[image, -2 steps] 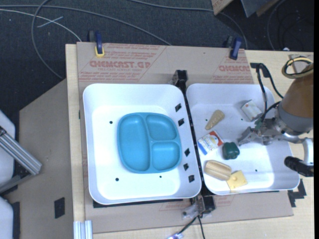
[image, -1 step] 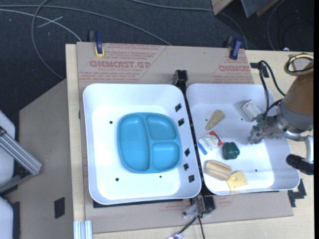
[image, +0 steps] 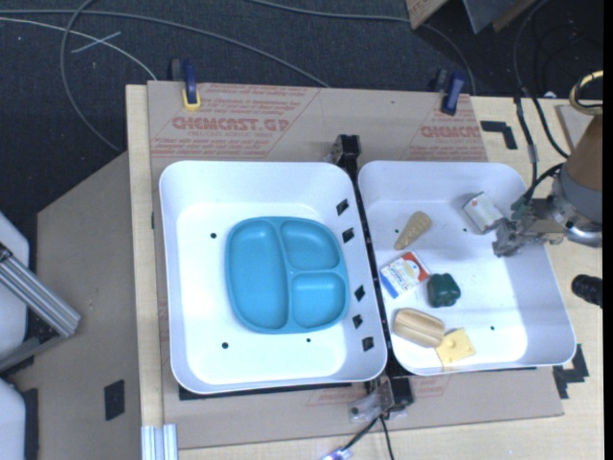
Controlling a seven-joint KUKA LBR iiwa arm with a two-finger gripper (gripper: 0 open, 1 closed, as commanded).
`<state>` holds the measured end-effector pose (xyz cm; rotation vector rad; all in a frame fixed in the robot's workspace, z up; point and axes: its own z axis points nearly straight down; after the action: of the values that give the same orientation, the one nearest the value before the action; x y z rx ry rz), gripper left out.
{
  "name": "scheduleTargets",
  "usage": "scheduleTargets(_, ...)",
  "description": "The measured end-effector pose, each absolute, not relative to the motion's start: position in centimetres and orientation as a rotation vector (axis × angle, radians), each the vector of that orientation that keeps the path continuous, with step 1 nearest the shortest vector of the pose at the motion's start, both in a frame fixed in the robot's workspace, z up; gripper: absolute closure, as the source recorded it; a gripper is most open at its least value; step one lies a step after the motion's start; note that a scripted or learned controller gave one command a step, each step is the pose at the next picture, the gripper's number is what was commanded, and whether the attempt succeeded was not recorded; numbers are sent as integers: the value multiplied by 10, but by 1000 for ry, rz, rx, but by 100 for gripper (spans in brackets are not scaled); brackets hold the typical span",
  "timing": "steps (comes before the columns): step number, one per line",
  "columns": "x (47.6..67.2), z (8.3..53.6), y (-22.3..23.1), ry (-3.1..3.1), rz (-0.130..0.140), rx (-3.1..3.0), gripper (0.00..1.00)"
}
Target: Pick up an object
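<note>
The gripper, whose grip state cannot be told, hovers at the frame's right, with the dark green object lying nearest, below-left of it.

- My gripper sits over the upper right of the right bin; arm enters from frame right.
- Nothing visible between my fingers.
- Right bin contents: tan cone-shaped piece upper left; small white packet with red and blue print at left centre; dark green block just right of it; tan bread-like loaf lower left, touching a yellow cheese wedge.
- Left bin: blue three-compartment plate lying flat, centre.
</note>
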<state>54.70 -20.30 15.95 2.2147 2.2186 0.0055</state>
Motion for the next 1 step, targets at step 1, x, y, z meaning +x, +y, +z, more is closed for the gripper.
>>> scheduleTargets(1, 546, 204, -203, 2219, 5, 2215, 100)
